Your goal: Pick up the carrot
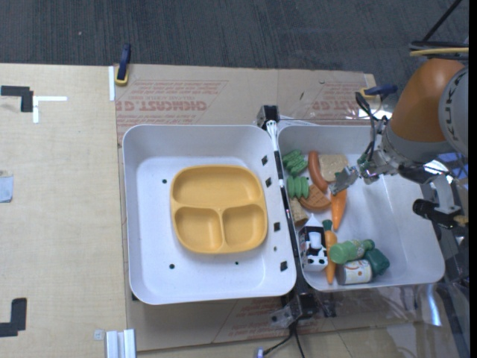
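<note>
Gripper (347,179) in right bin (406,233), fingers clamped on top of carrot (337,209). Carrot hangs point down, just above bin floor, near bin's left side. Sausage (317,169), green veg (296,163) just left of it. Toy cow (316,246), can (356,272), second carrot (329,259) nearer. Yellow plate (219,209) in left bin (141,222).

Left bin (141,222): white, shallow, holds a yellow divided plate (219,207) with three compartments.
Right bin (406,237): white, shallow, toy food crowded along its left side.
Sausage (316,168): red-brown, lying lengthwise near the top.
Green vegetables (295,171): just left of the sausage.
Cow figure (314,246): black and white, near the divider.
Can (355,272): lying on its side at the front.
Surface (59,200): tan cardboard, blue clamp (123,63) at the back edge.
</note>
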`<state>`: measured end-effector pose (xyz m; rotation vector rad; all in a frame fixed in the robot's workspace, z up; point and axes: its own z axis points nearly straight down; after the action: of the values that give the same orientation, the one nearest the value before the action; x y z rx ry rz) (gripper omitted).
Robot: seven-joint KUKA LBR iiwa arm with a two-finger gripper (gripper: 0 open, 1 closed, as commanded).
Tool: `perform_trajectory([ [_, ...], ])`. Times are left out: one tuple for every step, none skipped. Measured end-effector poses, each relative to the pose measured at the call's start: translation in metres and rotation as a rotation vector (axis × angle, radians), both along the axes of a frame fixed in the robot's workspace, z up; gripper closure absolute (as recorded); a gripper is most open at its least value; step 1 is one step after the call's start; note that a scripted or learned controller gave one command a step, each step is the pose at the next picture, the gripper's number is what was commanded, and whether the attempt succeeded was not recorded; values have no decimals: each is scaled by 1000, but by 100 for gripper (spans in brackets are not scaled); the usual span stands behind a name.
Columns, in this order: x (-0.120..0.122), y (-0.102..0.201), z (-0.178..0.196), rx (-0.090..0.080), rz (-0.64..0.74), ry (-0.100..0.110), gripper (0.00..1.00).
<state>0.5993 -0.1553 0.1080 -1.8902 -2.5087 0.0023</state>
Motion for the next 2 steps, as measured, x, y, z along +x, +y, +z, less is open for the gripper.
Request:
perform_trajectory([
  [-31,42,-9,-1,-87,-15,0],
  [-30,41,-1,-1,-91,-14,100],
])
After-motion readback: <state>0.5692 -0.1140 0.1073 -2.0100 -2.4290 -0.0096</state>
